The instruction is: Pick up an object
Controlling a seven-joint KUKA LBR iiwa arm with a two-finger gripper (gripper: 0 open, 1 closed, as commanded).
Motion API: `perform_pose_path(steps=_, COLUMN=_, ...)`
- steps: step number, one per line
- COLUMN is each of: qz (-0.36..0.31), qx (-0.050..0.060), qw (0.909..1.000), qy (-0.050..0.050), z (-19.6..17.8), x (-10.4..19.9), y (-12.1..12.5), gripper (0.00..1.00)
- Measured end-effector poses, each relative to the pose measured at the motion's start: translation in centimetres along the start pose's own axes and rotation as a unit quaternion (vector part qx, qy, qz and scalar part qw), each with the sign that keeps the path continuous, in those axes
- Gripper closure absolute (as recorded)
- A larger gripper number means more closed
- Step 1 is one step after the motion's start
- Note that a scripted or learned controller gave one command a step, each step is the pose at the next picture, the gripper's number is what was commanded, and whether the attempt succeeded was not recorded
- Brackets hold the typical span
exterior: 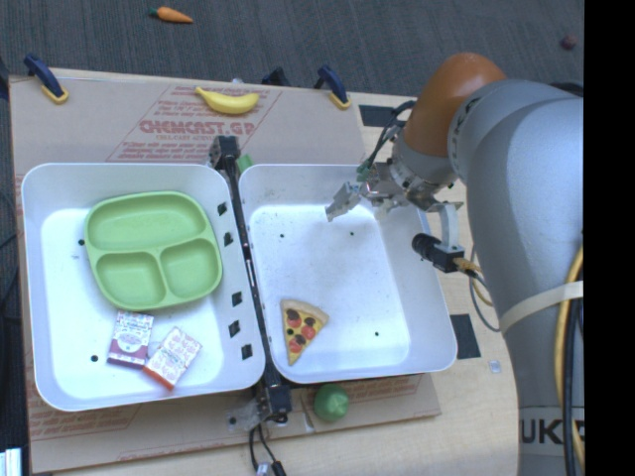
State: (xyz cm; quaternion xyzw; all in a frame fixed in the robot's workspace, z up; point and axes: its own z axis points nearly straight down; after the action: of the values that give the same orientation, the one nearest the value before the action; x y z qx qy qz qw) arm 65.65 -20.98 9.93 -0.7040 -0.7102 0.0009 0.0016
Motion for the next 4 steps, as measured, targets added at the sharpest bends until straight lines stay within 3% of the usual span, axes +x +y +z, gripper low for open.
perform_pose_path(steps=1, qz=0.001, qx=-0.002, qw=1.0000, qy=0.000, z=-2.2, x=-0.1, y=0.0, gripper=0.00)
perform_pose_path(steps=2, qz=0.000, qx=0.000, qw=1.0000, qy=0.000, z=-0.9, x=0.0, y=0.0, gripper=0.00)
perform_pose_path(steps=3, qz=0.001, qx=0.000, qw=1.0000, qy=-0.001, z=-1.4, x=-0.1, y=-5.3, gripper=0.00)
perform_pose_path(steps=4, qz=0.002, qx=-0.001, qw=1.0000, qy=0.000, z=-2.0, x=-0.1, y=-3.2, gripper=0.00)
